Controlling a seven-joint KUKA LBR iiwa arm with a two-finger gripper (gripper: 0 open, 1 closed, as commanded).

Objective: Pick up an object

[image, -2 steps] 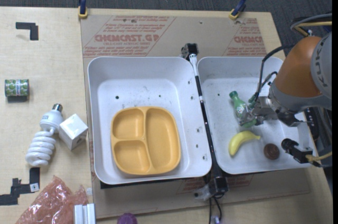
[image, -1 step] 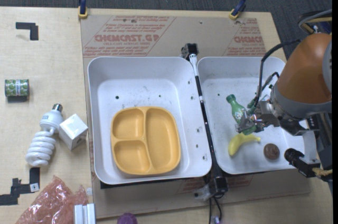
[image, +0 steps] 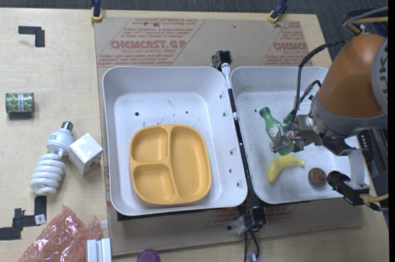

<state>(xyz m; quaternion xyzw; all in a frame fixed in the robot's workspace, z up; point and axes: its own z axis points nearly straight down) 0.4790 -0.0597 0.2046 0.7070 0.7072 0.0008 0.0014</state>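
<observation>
The arm's orange band (image: 355, 78) hides the right bin's (image: 259, 183) far right corner, and the pincer (image: 285, 142) is a dark tangle low over that bin; whether it is wide or narrow cannot be told. It sits at the base of 1 green bottle (image: 270, 120), which lies tilted in the bin; contact is unclear. Just below lie 1 yellow banana (image: 281, 167) and 1 small brown round thing (image: 317, 177). The left bin (image: 117, 94) holds 1 yellow 3-part tray (image: 170, 163). On the tabletop (image: 55, 57) to the left lie 1 spiral bulb (image: 50, 162), 1 white cube (image: 86, 153) and 1 green can (image: 20, 104).
</observation>
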